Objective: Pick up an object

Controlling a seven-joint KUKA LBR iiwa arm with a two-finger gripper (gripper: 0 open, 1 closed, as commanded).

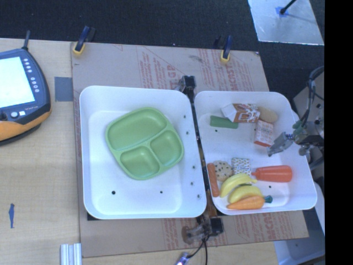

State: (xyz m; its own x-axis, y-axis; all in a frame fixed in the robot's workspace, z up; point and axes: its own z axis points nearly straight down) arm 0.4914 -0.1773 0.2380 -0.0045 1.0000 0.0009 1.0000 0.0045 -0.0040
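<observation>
Wooden table is carrying a cardboard sheet with two white bins side by side; a pendant is lying at left.

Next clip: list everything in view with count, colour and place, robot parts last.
bins: 2, white, side by side on the bench
plate: 1, green, three compartments, left bin
bananas: 2, yellow, right bin, front
carrot: 1, orange, right bin, front edge
bottle: 1, orange-red, right bin
cookie: 1, tan, right bin
carton: 1, brown and white, right bin, back
green block: 1, right bin, back
pendant: 1, grey and orange, bench left
clamps: 2, blue and yellow, cardboard's back edge
gripper: 1, grey, over right bin's right side
</observation>
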